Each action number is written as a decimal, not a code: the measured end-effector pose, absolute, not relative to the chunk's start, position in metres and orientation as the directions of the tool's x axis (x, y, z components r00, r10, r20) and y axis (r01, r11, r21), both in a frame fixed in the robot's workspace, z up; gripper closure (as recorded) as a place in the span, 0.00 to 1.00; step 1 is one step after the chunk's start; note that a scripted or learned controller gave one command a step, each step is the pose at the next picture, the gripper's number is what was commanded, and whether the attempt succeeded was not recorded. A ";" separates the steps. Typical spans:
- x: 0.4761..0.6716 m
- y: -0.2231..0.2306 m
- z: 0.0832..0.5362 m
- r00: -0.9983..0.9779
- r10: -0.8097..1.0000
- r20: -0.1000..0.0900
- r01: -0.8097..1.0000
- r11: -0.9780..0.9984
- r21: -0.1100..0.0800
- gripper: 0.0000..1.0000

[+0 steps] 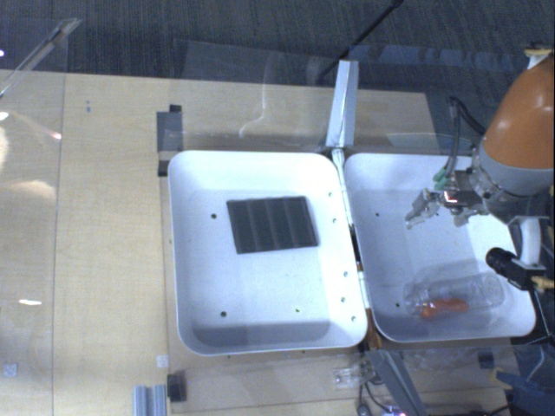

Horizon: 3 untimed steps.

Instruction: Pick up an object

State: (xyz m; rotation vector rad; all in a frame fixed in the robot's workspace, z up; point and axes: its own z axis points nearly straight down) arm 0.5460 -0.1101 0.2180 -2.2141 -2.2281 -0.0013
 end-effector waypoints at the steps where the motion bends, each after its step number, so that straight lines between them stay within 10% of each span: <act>1: 0.499 -0.080 0.236 0.083 0.997 0.001 0.997 -0.083 0.003 0.00; 2: 0.492 -0.100 0.091 -0.003 1.000 0.000 1.000 0.003 0.016 0.00; 3: 0.545 -0.086 0.090 0.006 1.000 -0.001 1.000 -0.006 0.016 0.00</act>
